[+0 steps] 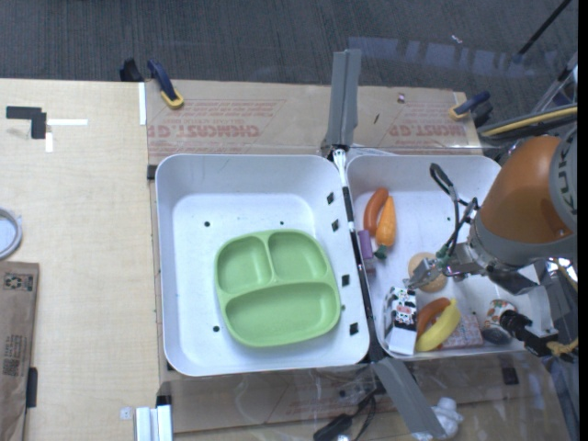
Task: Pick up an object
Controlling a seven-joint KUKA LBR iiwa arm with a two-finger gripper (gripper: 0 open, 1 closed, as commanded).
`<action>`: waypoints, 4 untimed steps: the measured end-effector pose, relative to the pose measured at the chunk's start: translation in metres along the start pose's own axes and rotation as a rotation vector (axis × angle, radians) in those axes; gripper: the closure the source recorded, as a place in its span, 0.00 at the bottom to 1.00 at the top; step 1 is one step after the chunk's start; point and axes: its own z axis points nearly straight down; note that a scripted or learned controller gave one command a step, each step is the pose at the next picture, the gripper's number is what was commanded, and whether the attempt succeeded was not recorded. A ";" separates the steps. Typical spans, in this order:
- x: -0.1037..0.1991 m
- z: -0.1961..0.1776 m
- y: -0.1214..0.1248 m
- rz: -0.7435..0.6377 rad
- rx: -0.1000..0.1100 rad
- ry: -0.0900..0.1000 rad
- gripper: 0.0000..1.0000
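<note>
The arm's jaws point(432, 272) hang low over the right bin point(413, 168), just above a small round tan object point(423, 266); whether they are wide or narrow I cannot tell. Nearby lie a smooth orange carrot point(386, 219), a curved yellow banana point(438, 329) and, in the left bin point(184, 182), a glossy green divided plate point(276, 288).

Bright, even overhead light — soft shadows, slight blur, mild glare.
</note>
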 end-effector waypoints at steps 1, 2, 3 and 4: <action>-0.001 -0.009 0.000 0.004 0.000 0.000 1.00; -0.001 -0.009 0.000 0.004 0.000 0.000 0.00; 0.008 0.000 -0.032 -0.053 0.000 0.001 0.00; 0.007 -0.009 -0.031 -0.048 -0.001 0.000 1.00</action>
